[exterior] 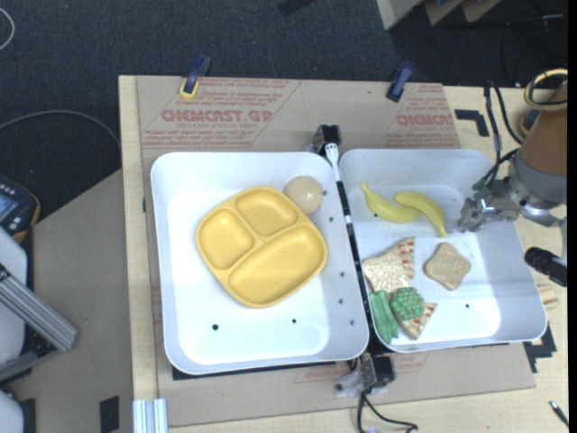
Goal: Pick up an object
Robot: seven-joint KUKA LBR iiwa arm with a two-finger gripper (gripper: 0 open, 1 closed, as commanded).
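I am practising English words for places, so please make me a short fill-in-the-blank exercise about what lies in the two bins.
1. The yellow three-compartment plastic plate lies in the ____ white bin.
2. The round beige ball rests beside the plate's ____ edge.
3. The two yellow toy bananas lie in the ____ white bin.
4. The tan toast-shaped piece lies to the ____ of the green toy vegetables.

Missing words: left; far; right; right
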